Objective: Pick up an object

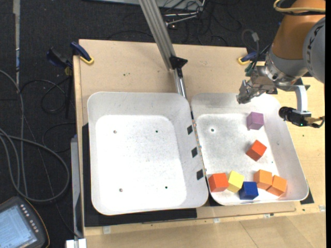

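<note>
- Just below the end effector (245,97), nearly touching, lies the purple block (255,120) in the right bin (289,154).
- Whether its fingers are open cannot be told; nothing visibly held.

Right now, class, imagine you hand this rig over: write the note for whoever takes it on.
Gripper: above the right bin's far edge, holding nothing visible; finger state unclear.
Blocks, all in the right bin: purple nearest the gripper, an orange one mid-bin, then orange, yellow, blue and two more orange along the near wall.
Done: nothing lifted.
Left: pick one, probably purple.
</note>
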Action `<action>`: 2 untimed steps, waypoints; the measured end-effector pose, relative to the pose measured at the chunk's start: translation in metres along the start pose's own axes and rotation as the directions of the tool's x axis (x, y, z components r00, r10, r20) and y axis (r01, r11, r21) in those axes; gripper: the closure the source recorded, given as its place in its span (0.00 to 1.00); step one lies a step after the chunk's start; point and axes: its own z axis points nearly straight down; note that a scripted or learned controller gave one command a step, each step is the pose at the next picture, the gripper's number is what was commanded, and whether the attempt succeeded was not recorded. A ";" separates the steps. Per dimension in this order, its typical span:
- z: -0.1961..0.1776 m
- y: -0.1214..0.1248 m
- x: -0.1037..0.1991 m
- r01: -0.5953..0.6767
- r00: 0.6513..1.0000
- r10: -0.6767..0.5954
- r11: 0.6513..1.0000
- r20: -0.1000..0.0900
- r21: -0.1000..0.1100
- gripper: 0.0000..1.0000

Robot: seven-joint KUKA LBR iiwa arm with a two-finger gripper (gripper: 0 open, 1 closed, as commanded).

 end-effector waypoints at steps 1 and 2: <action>0.006 -0.022 0.051 0.004 1.000 -0.004 1.000 -0.004 0.010 1.00; -0.009 -0.042 0.104 0.006 1.000 -0.006 1.000 -0.005 0.010 1.00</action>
